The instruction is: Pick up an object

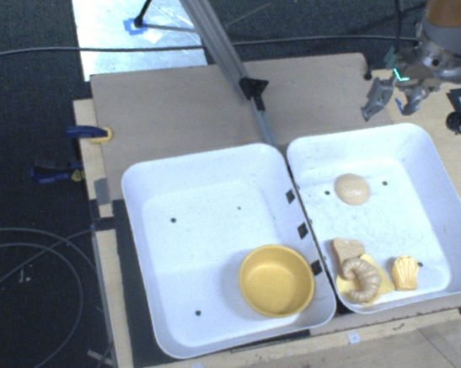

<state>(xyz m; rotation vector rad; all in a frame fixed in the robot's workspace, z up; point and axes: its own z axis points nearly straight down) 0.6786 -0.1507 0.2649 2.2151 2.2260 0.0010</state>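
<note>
Above the far right corner of the right bin (447, 191), the gripper (395, 98) hangs with its fingers spread, grasping nothing.
Nearest to it is the round bun (352, 188), lying down and to the left inside that bin; the croissant (361, 279), bread piece (347, 248) and yellow shell-shaped cake (405, 272) sit farther off, along the near wall.
</note>
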